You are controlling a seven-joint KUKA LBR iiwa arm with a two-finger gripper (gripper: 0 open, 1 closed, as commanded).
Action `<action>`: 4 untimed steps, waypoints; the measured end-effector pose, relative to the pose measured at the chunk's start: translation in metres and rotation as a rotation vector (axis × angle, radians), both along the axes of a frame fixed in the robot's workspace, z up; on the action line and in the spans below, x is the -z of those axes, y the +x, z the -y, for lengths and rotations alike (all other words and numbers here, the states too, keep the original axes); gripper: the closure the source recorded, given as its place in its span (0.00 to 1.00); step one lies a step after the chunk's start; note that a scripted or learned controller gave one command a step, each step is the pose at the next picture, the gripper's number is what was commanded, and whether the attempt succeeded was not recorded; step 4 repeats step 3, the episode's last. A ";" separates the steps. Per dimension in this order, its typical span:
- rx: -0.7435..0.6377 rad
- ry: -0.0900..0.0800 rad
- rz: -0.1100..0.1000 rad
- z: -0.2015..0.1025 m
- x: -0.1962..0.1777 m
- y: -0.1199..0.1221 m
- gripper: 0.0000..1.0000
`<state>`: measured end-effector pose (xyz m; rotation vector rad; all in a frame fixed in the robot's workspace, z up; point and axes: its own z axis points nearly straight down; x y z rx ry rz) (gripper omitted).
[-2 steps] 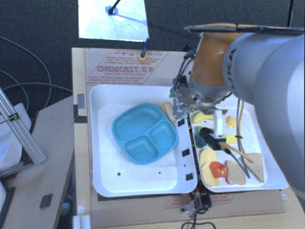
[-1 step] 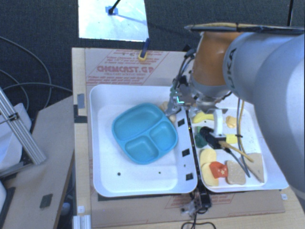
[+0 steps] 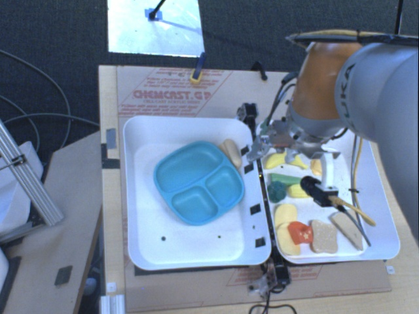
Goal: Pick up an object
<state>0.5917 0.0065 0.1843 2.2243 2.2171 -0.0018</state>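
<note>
Toy food pieces (image 3: pixel 313 235) are gathered in the right bin (image 3: pixel 383 234), mostly along its left wall and near edge. Red print reading "CHEMCAST GP" (image 3: pixel 171 95) can be made out on the brown sheet (image 3: pixel 216 87) under both bins, with smaller lines below it too fine to read. Dark lettering is seen on the grey arm (image 3: pixel 386 90) at a slant and is only partly legible. The gripper (image 3: pixel 265 144) is placed over the far left corner of the right bin, just beside the divide between the bins. Whether it is open or closed cannot be told, as it is largely covered by the wrist, and nothing can be seen held. A yellow curved piece (image 3: pixel 281 160) and a green piece (image 3: pixel 278 188) lie just under it and are partly hidden by the arm. Nearer the bin's front edge a pale yellow piece (image 3: pixel 285 213), a red piece (image 3: pixel 298 231), a bread slice (image 3: pixel 323 236) and a tan wedge (image 3: pixel 346 229) are set close together. In the left bin (image 3: pixel 150 241) a blue divided plate (image 3: pixel 196 182) is laid, with a tan oval piece (image 3: pixel 231 152) at its far right rim. A shiny square sheet (image 3: pixel 155 17) is seen beyond the bench.
</note>
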 end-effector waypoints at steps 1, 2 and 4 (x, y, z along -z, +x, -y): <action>0.002 -0.001 0.001 0.070 0.000 -0.011 0.00; 0.001 -0.002 0.012 0.136 0.089 -0.042 0.00; -0.004 -0.007 0.030 0.134 0.071 -0.036 1.00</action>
